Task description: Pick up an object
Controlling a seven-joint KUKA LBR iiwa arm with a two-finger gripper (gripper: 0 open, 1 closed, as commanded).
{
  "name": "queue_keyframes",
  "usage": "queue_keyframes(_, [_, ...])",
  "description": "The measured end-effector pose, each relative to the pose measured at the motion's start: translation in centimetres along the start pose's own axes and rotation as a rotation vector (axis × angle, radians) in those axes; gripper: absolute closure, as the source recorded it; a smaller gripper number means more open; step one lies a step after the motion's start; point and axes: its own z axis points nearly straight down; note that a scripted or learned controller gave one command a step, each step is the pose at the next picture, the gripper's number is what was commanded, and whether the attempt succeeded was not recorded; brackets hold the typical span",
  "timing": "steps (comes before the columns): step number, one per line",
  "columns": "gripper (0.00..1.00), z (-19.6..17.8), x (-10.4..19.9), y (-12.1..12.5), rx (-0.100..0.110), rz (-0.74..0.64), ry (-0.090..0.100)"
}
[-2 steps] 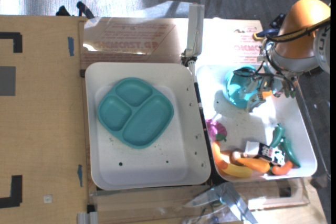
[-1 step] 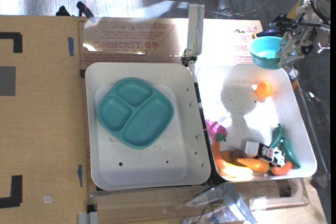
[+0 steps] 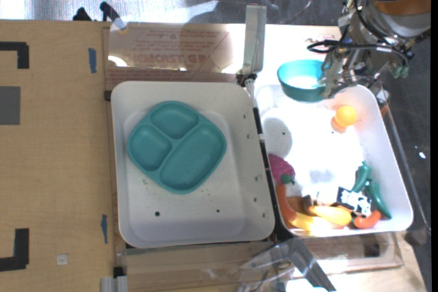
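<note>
Hovering at the two o'clock corner of the right bin (image 3: 400,167), the end effector (image 3: 340,82) sits just beside a teal bowl (image 3: 302,81), touching its right rim or nearly so; whether it is open or closed I cannot tell. An orange ball (image 3: 344,115) lies near it, toward six o'clock. Along the bin's six o'clock edge crowd a banana (image 3: 328,214), green pepper pieces (image 3: 373,191), a small black-and-white object (image 3: 355,200) and a magenta item (image 3: 280,166). On the table, the left bin (image 3: 130,215) carries a teal divided plate (image 3: 177,146) near its centre.
</note>
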Motion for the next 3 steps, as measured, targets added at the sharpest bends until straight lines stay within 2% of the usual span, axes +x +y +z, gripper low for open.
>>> queue_keyframes(1, [1.00, -2.8, 3.6, -9.9, 0.007, -0.153, -0.003])
queue_keyframes(2, [1.00, -2.4, -1.5, -4.0, 0.001, -0.270, -0.002])
queue_keyframes(3, [1.00, 3.2, 2.1, -10.4, -0.001, -0.472, 0.005])
